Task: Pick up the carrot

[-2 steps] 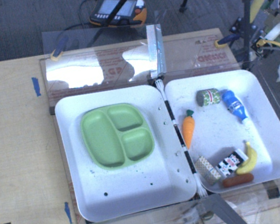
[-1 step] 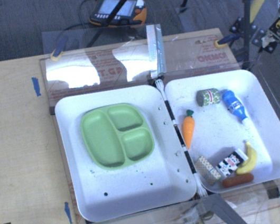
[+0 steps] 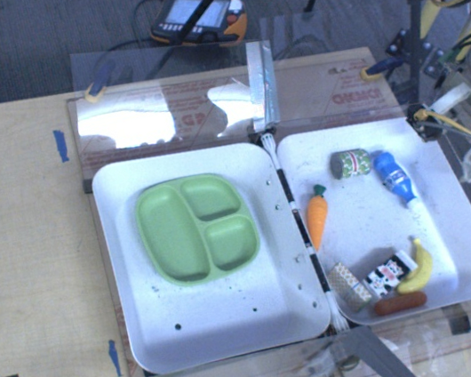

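Orange carrot [image 3: 315,217] beside right bin [image 3: 452,190] divider; labels unreadable; jaws' state indiscernible.

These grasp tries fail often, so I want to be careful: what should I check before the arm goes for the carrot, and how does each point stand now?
1. Carrot located: ok, it lies in the right bin beside the divider, green top pointing away from the camera.
2. Carrot free of neighbours: ok, the can and blue bottle lie apart from it.
3. Room on the divider side: not ok, the carrot sits close against the bin wall.
4. Clutter near the front: ok, the banana and boxes are well away from the carrot.
5. Gripper ready and open: cannot tell.
6. Green tray out of the way: ok, it rests in the left bin.
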Action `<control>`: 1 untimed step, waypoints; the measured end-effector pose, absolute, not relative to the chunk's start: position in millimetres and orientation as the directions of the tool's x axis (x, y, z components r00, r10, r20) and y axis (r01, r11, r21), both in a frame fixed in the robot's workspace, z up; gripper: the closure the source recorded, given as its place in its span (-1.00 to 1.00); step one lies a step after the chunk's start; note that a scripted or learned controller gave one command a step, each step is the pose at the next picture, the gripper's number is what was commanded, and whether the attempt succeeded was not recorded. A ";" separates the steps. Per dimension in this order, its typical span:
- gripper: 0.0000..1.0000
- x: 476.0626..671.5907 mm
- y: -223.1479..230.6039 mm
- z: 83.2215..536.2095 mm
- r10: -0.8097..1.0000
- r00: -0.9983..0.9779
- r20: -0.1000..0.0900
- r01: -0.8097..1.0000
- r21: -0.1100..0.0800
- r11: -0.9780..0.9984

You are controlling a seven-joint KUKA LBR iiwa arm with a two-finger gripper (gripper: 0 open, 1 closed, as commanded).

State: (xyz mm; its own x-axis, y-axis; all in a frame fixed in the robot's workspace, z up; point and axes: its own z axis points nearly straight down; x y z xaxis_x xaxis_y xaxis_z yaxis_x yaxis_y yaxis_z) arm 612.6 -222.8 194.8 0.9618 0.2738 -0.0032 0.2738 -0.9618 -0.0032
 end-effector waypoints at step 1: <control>-1.00 577.1 -196.1 126.5 0.344 0.939 -0.003 0.344 -0.004 -0.939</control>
State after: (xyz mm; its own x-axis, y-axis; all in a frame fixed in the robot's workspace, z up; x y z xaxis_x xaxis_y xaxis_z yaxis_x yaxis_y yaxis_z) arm 577.1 -196.1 126.5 0.9388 0.3445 -0.0026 0.3445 -0.9388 -0.0036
